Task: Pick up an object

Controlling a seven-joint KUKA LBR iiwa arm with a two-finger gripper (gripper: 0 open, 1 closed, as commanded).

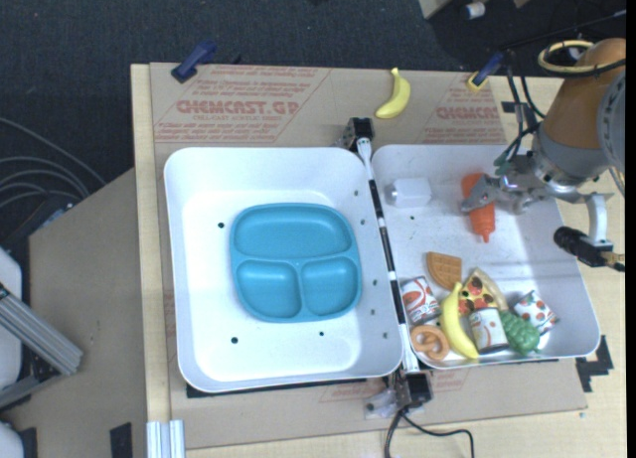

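In the right bin [571,277], orange carrot [480,210] just beside pincer [494,194], pincer's grip state unclear

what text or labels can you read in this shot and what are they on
"CHEMCAST GP": red print repeated on the brown protective sheet covering the bench, clearest at upper left.
Smaller red lines beneath it: too blurred to read.
Red and white can in the right bin: label too small to read.

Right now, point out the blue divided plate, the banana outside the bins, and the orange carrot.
blue divided plate [294,259], camera view, centre ridge between compartments.
banana outside the bins [395,96], camera view, middle of its curve.
orange carrot [481,214], camera view, mid-body.
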